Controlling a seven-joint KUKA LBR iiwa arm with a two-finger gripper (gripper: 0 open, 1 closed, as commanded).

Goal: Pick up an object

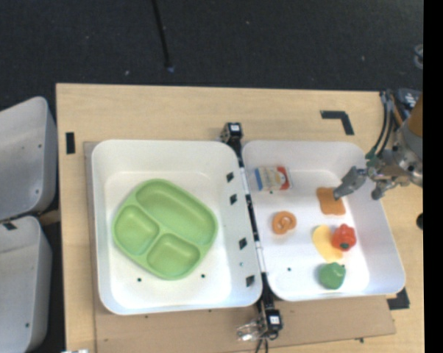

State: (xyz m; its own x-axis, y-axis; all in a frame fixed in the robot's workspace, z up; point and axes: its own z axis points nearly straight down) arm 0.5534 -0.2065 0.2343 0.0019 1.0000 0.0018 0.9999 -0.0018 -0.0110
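The right bin (369, 267) holds several small items: a white packet with red and blue print (271, 178), an orange ring (283, 222), a tan-orange block (330, 201), a yellow piece (324, 241), a red pepper-like toy (344, 237) and a green toy (331, 275). My gripper (363, 183) hangs at that bin's upper right, just right of the tan-orange block. Its two grey fingers (346, 184) are spread apart with nothing between them.
The left bin (111, 285) carries a green divided plate (165, 229). A black-clipped divider (246, 219) separates the two bins. Bare wooden bench (170, 112) surrounds them, and the arm's cables show at the right edge (398, 123).
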